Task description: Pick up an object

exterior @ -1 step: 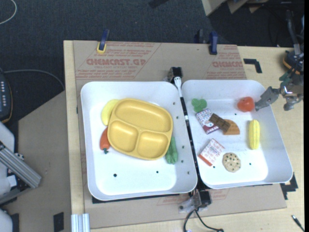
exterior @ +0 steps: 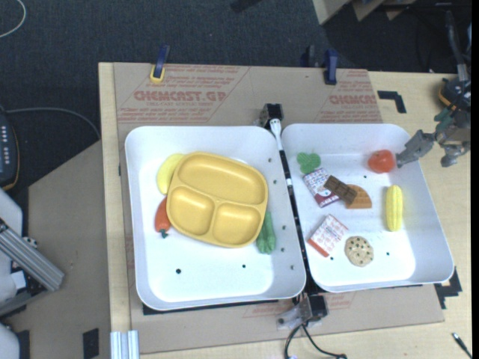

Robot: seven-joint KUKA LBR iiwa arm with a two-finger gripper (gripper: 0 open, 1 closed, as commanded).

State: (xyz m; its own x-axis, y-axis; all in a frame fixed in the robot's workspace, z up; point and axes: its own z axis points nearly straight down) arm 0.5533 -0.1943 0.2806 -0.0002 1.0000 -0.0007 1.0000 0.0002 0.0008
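My gripper hovers at the right bin's far right rim, open, with nothing between its fingers. One grey finger points at a red tomato just to its left, not touching it. Also in this bin lie a yellow corn-like piece, a cookie, a red-and-white packet, a brown waffle-like piece, a second small packet and a green piece.
The left bin holds a yellow divided plate, a yellow piece and a red-orange pepper at its left edge, and a green piece at its right. A black ridge separates the bins.
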